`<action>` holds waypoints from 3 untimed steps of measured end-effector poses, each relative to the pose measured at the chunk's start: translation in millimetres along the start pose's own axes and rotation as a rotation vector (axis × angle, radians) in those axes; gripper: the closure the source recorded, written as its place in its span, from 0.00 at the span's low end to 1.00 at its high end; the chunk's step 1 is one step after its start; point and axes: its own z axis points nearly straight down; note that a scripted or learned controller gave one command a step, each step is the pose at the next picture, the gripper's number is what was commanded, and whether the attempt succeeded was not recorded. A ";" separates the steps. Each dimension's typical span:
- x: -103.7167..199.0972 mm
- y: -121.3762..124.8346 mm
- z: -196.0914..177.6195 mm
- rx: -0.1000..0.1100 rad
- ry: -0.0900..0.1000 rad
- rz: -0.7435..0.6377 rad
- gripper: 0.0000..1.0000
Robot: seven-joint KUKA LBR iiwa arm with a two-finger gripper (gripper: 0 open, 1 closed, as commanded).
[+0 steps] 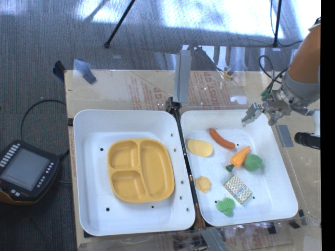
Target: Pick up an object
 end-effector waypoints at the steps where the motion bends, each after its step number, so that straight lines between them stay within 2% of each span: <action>1: 15.3 0.3 113.9 0.004 0.001 -0.093 0.00; 2: 5.3 -86.3 112.0 0.003 0.001 0.058 0.00; 3: 4.4 -86.4 102.6 0.003 0.003 0.063 1.00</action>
